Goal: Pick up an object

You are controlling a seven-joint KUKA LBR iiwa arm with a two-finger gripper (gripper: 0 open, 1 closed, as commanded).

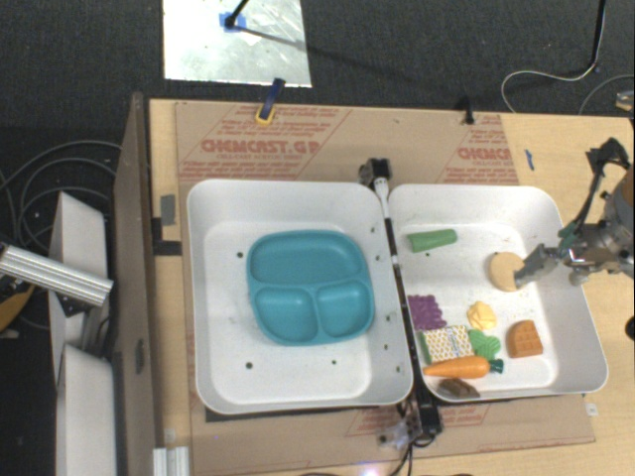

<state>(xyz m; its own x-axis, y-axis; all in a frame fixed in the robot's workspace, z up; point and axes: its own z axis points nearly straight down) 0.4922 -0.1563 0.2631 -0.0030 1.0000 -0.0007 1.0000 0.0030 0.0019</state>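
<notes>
The right bin (541, 211) holds several toy foods. A tan round piece (502, 271) lies mid-right, with a green block (432, 239) near the divider. Lower down are purple grapes (427, 311), a yellow piece (482, 315), a checkered cracker (445, 343), a green leafy piece (486, 344), a brown bread piece (525, 338), an orange carrot (458, 367) and a dark piece (458, 388). My gripper (533, 265) reaches in from the right, low over the bin, its tip just right of the tan round piece. Nothing is seen held in it.
The left bin (223, 226) carries a blue divided plate (310, 286). A clamp post (376, 174) stands at the top of the divider between the bins. Cables (595, 172) hang by the arm at the right edge.
</notes>
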